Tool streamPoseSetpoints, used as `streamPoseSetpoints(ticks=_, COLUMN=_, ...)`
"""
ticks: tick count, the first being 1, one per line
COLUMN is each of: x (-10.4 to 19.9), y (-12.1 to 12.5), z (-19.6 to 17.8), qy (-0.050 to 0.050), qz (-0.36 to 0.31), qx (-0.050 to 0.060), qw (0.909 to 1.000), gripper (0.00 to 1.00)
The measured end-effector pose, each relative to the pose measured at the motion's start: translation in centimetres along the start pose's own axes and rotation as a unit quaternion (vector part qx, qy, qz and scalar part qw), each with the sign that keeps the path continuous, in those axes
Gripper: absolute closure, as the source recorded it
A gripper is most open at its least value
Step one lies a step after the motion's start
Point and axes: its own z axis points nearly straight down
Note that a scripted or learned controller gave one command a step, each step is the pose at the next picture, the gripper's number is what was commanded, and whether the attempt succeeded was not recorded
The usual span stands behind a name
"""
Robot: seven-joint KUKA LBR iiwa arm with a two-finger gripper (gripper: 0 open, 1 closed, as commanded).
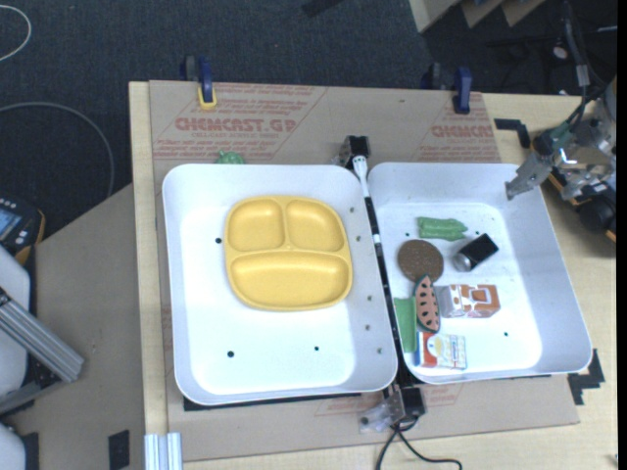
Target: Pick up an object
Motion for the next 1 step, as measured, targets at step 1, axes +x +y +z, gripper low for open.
streamPoseSetpoints(ticks=1, x=9.69, y=-4.14, z=14.46, qy=0.004, qz=-0.003, qx=0.007, qw=1.0000, gripper=0.00)
